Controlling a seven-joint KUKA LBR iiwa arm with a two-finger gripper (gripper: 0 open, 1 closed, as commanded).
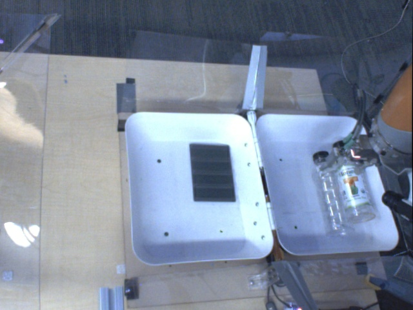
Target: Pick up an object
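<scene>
Two shallow white bins are sitting side by side on a pale wooden bench [71, 192]. The left bin [155, 237] is holding a dark rectangular pad [212, 172], lying flat near its middle. The right bin [290, 173] is holding a clear plastic bottle [342, 192] lying on its side toward the bin's right part, its dark cap pointing up-left and a white label with orange print facing upward. The gripper [357, 148] is hanging over the bottle's cap end, just beside it; whether it is released or clenched cannot be told from this slant. The grey arm with its orange band [397, 105] is reaching in from the right. Cables are trailing behind it, and dark carpet [193, 8] is lying beyond the bench.
</scene>
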